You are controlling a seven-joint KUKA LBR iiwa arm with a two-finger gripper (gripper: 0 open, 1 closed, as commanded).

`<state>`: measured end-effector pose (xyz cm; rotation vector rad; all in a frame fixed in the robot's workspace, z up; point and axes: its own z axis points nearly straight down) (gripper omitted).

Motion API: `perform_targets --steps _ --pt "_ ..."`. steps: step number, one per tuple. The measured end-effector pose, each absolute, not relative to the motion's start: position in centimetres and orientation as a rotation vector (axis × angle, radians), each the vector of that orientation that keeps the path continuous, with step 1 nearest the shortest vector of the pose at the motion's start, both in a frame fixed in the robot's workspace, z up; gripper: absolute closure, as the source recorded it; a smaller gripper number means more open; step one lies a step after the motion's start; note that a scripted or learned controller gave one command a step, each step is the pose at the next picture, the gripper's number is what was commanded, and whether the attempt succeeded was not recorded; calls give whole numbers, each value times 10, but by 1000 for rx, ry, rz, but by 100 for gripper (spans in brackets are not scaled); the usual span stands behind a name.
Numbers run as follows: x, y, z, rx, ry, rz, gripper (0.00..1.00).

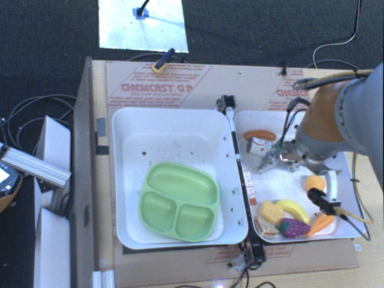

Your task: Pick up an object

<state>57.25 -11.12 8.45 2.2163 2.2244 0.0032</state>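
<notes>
Bench top is a brown paper-faced sheet (198, 80) printed in red "CHEMCAST GP". There's a smaller line under it, too small to read for sure. Same print repeats at an angle by the far R corner, partly cut off by the arm (348, 116). L bin (150, 131) has one light-green plate (179, 201) w/ 3 compartments, flat, sitting toward the near R part of the bin. R bin (282, 185) has the toy food. At the far end are a hot dog (260, 135) and, just below it, a small white-and-red piece (258, 148). In the near end are a yellow chunk (270, 211), a banana (293, 207), purple grapes (293, 227) and a carrot (323, 222), bunched close together, some touching. An orange (315, 182) sits a bit apart, further back on the R side. Gripper (273, 159) is down in the R bin, mid-L area, just beside the white-and-red piece and near the hot dog. Contact w/ either isn't clear, and nothing can be seen gripped in it. Can't tell if the claw is open or closed; too small and blurred. A red-and-white label strip (248, 191) runs along the wall between the bins, text not legible. A black clamp (226, 104) sits at the far end of that wall. On the bench's far edge lies a small yellow-and-dark tool (163, 60). Beyond the bench, on the dark floor, is a pale square sheet (141, 17) w/ a small blue mark on it.
</notes>
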Motion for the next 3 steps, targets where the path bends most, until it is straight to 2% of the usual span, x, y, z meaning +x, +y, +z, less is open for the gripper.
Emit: perform_targets --steps 1,2,3 --pt "619 -158 85 2216 2223 1 0" --pt "670 -144 85 2213 2225 3 0" --pt "569 -144 84 2219 2223 -1 0"
